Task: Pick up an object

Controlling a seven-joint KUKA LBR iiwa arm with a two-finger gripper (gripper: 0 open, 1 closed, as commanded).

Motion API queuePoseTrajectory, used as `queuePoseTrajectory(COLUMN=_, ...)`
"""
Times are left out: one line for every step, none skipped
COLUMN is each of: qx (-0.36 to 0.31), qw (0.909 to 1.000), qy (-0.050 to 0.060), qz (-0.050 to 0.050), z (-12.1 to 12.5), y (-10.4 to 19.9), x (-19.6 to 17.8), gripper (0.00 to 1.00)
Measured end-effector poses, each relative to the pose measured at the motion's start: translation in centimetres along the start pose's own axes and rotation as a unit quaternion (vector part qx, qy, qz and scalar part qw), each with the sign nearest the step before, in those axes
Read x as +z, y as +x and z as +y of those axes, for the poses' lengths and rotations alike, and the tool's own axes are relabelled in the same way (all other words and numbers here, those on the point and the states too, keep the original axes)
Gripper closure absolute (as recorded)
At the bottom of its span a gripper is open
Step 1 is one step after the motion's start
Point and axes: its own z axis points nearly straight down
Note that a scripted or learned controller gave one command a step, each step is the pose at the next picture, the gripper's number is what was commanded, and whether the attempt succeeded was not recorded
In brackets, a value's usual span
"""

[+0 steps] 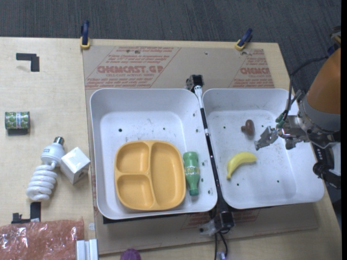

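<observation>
Yellow banana [240, 162] lies just below and slightly left of my gripper [265, 138], on the floor of the right bin [271, 198]. Small brown object [248, 127] sits close to my left, a little above. Fingers look slightly parted and hold nothing, though the gap is hard to read at this slant.

Judgement: banana is the better target, being larger and lying clear of the bin walls. Best approach is to come over its middle, turn so my fingers straddle the narrow width across the curve, descend until nearly on the bin floor, then close.

Further left, past the divider: left bin [103, 145] with a yellow divided tray [149, 175] and a green bottle [191, 172] beside it.

Unclear: what the brown object is; my fingertips blur into the wrist hardware; my arm [328, 91] is cut off at the frame's right.
</observation>
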Motion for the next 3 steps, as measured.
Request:
queuePoseTrajectory(qx=0.001, qw=1.0000, qy=-0.006, qz=0.001, z=1.1, y=0.6, x=10.3, gripper=0.00)
queuePoseTrajectory(qx=0.001, qw=1.0000, qy=0.000, qz=0.000, z=-4.1, y=1.0, x=10.8, gripper=0.00)
queuePoseTrajectory(qx=0.001, qw=1.0000, qy=-0.001, qz=0.000, z=-4.0, y=4.5, x=10.8, gripper=0.00)
